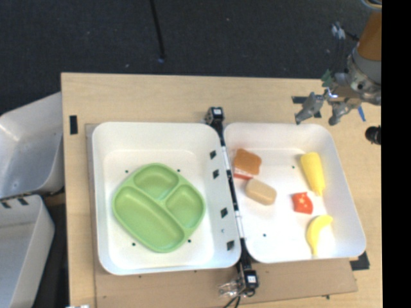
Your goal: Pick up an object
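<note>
The right bin [276, 246] holds several toy foods: an orange block [247, 163], a tan block [261, 192], a small red piece [302, 202], a yellow corn-like piece [313, 171] and a yellow banana [317, 231]. My gripper [323, 112] hangs above the far right corner of this bin, over its back rim. Its two fingers [309, 108] are spread apart with nothing between them. It is well clear of every object.
The left bin [103, 165] carries a green divided plate [159, 207]. A ridge with black clips [226, 188] separates the two bins. The wooden bench [160, 98] shows behind the bins. White containers [26, 153] stand off the bench at the left.
</note>
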Controlling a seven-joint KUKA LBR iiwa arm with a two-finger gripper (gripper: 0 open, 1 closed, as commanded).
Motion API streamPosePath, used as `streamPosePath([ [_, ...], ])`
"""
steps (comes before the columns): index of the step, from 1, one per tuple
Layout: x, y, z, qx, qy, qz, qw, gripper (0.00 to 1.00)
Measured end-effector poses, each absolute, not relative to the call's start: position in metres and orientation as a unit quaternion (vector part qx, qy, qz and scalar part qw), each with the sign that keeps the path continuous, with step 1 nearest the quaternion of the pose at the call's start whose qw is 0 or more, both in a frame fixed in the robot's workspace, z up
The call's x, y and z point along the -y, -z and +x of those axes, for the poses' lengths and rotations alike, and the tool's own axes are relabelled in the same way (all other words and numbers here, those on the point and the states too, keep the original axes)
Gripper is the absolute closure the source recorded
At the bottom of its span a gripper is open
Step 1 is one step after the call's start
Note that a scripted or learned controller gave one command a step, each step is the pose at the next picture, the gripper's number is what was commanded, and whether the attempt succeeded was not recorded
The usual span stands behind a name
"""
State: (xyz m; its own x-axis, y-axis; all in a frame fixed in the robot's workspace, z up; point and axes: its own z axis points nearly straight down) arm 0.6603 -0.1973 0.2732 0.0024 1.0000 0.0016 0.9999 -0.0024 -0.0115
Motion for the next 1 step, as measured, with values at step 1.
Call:
streamPosePath([
  [1,0.1966,-0.2823,0.6623,0.708,0.0000,-0.707,-0.001,0.00],
])
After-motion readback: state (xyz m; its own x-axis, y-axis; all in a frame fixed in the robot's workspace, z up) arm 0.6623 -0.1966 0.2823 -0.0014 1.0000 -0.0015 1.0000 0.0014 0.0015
